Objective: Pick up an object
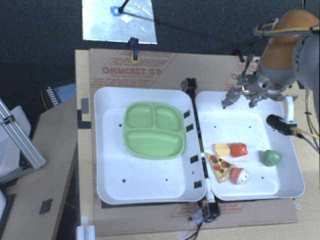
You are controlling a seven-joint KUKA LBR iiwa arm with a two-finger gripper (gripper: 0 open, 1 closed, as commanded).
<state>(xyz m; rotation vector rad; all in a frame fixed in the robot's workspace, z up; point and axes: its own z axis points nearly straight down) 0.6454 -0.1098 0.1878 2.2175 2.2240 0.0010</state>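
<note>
Pizza slice lies at the near left of the right bin, its long axis running from far-left to near-right, crust apparently at the near end. The surface is brown board on a bench, dark cloth behind it, with a shiny sheet at the back. Beside the slice sit a yellow-and-red piece, a small red-and-white toy and a green ball. The left bin holds a green divided plate. The claw hangs spread wide over the right bin's far edge, holding nothing.
</note>
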